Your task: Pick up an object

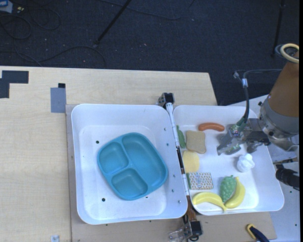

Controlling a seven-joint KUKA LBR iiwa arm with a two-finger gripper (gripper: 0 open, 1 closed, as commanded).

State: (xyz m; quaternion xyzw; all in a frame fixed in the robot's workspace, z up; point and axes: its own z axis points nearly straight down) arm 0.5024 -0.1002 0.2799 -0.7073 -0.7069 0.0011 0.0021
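The gripper (231,144) hangs low over the right bin (272,195), near its far right side; whether its fingers are parted or closed I cannot tell. A sausage (211,127) lies just left of it, a white lump (245,162) just nearer. A blue plate (132,165) sits in the left bin (86,135).

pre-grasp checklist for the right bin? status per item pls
1. Gripper over the right white bin: ok, near its upper right.
2. Nothing between the fingers: cannot tell, too blurred.
3. Targets in reach: ok; orange sausage-shaped toy, tan bread-like slice and small white crumpled object lie close by.
4. Targets well separated: not ok; green bumpy fruit toy lies against the yellow plastic banana.
5. Left white bin uninvolved: ok; it bears a blue divided plate.
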